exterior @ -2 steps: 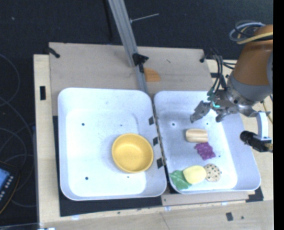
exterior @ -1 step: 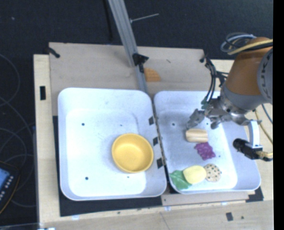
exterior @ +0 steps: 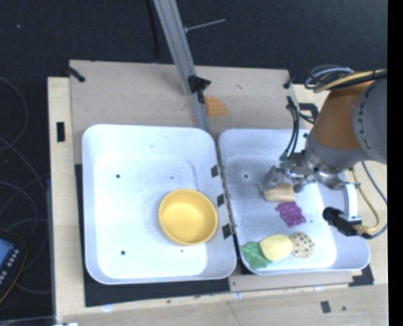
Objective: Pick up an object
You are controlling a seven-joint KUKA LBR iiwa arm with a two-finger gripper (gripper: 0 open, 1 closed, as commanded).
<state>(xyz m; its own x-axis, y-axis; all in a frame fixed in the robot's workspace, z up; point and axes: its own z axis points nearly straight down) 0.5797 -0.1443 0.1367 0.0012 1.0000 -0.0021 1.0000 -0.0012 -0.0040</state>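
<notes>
We're at the grasp step mid-right: gripper [exterior: 281, 184] over tan piece [exterior: 280, 194], can't tell claw state; next, close & lift.

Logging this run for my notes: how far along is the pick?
Done: the gripper is down in the right bin, right at the tan object. In hand: nothing visibly lifted; the tan object lies on the bin floor. Left: a confirmed grasp and the lift.
</notes>
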